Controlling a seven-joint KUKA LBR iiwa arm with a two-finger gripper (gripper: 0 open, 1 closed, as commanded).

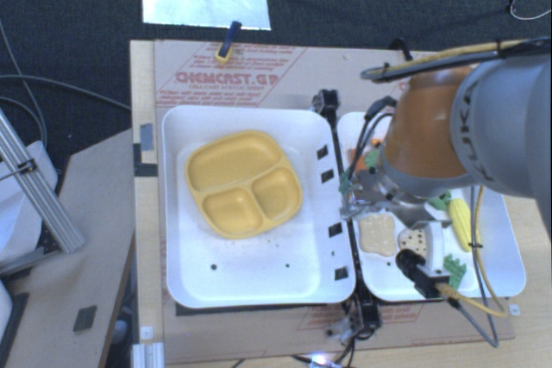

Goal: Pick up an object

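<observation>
My gripper (360, 204) hangs low over the left side of the right bin (516, 271), under the grey and orange arm. Just below it lies a pale tan slice of toy bread (377, 234). To the right of the bread sits a cream cheese wedge with dark holes (415, 238). A yellow corn cob (461, 218) lies further right, and a green leafy piece (454, 270) sits near the bin's front. A small green and orange item (373, 158) peeks out beside the arm at the bin's back left. The arm hides much of this bin.
The left bin (259, 280) holds a yellow three-compartment plate (244, 183). Black clips line the divider between the bins (335, 228). A yellow and blue tool (228, 42) lies on the cardboard behind the bins.
</observation>
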